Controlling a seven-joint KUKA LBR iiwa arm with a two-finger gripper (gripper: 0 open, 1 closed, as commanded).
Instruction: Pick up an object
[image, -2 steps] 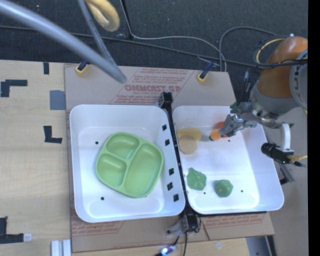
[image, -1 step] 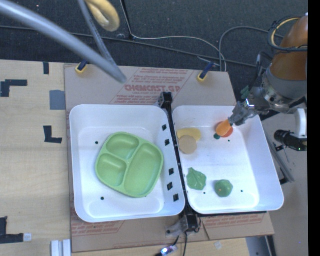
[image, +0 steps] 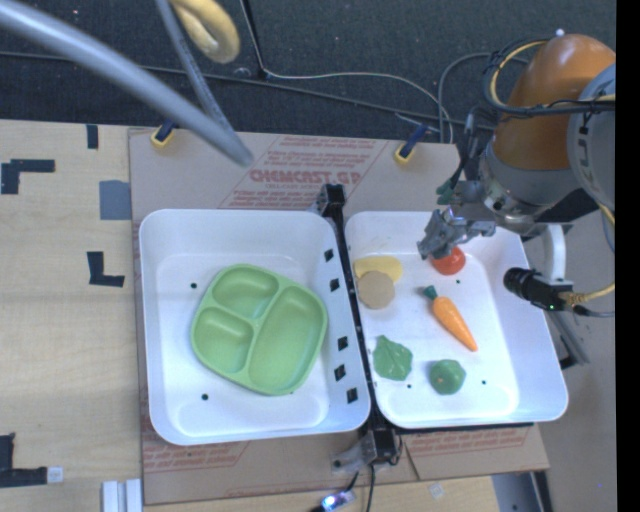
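You see the gripper (image: 441, 243) low over the far part of the right bin (image: 520, 385), its grey fingers pointing down toward a red tomato-like piece (image: 451, 263) that sits just below and beside them. Whether the fingers stand apart or together you cannot tell from here, and you cannot tell if they touch the red piece; nothing shows clearly between them. Near the divider in the same bin lies a yellow piece (image: 380, 267) with a tan round piece (image: 376, 290) touching it on the near side. An orange carrot (image: 453, 321) lies slanted in the middle, and a green leafy piece (image: 392, 359) and a green round piece (image: 447, 376) rest near the front. The left bin (image: 165, 300) holds a green divided plate (image: 260, 328).
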